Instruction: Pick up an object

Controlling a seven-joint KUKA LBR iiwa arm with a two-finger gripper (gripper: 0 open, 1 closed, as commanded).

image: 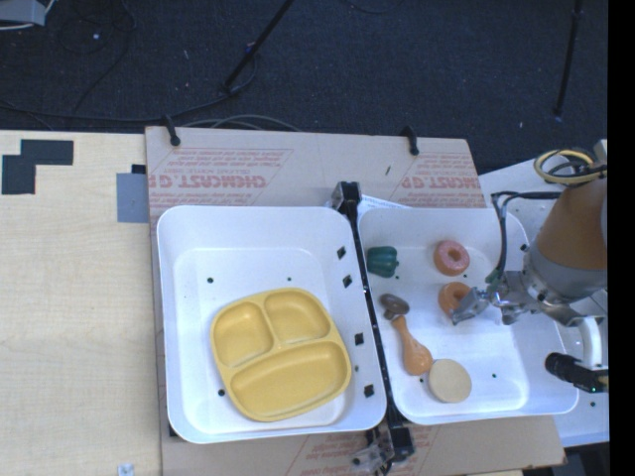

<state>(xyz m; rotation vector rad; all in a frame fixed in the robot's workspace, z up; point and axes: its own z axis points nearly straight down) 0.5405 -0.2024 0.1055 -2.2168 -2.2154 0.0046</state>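
Left shallow plastic bin [189, 266]: white, with small dark marks on its floor. Three-compartment plastic tray [281, 352], lower centre of frame: uniform yellow. Right shallow plastic bin [516, 375]: white. Contents, right of centre: small pepper-shaped toy [382, 260], dark green; ring-shaped doughnut toy [451, 257], pink-orange; rounded toy [453, 297] below it, orange; long-handled spoon-like object [406, 334], grey-brown at its upper end, orange below; flat round disc [449, 380], cream. Cardboard sheet [298, 172] beneath the bins: tan with red printed lettering. Robot arm [573, 228], right edge: orange-brown band over grey metal.

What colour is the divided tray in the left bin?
Yellow; the divided tray shows clearly in the camera view.
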